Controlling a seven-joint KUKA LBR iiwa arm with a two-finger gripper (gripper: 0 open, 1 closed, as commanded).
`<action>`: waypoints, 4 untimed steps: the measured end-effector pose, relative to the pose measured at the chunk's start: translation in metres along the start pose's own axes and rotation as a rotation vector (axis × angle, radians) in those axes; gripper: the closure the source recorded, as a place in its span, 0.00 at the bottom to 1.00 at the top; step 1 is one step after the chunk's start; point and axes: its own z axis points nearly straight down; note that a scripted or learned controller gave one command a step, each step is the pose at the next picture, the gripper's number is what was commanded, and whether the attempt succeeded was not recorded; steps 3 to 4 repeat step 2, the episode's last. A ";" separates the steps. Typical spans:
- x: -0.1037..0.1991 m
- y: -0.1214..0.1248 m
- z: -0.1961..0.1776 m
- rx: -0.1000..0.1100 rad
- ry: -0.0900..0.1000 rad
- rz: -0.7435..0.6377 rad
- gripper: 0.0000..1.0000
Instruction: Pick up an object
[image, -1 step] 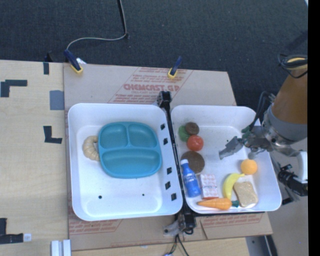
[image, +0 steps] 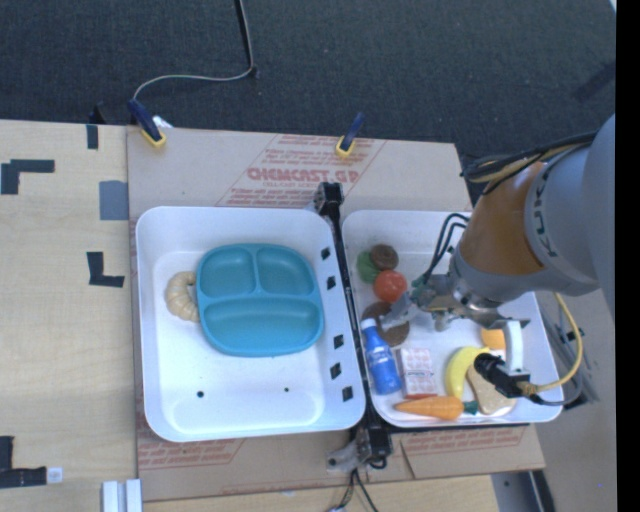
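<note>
you are working in the right bin (image: 455, 222), where the arm (image: 520, 240) is reaching down from the right and the gripper (image: 425, 300) is hanging low over the clutter beside the red ball (image: 391, 286); whether it is open or closed you cannot tell from here, and nothing is visibly being held. the nearest candidates are lying just left of it: the red ball, a dark round piece (image: 384, 258) and a green piece (image: 368, 268) behind it toward the bin's far wall, and a blue bottle (image: 379, 356) lying along the divider. if you are going for the red ball, you are probably wanting to centre over it and come straight down, since a smooth round thing is likely to squirt sideways from an off-centre pinch, and the neighbours are sitting close enough to get nudged. nearer the front a yellow banana (image: 458, 370), an orange carrot (image: 432, 407) and a small flat printed box (image: 417, 369) are crowding together. in the left bin (image: 160, 330) a glossy blue divided plate (image: 260, 300) is resting with a tan bumpy item (image: 181, 295) touching its left edge.
</note>
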 end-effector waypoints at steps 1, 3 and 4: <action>0.004 0.071 0.021 -0.009 -0.001 -0.001 0.00; 0.004 0.071 0.011 -0.008 -0.001 -0.001 1.00; 0.004 0.071 0.011 -0.008 -0.001 -0.001 1.00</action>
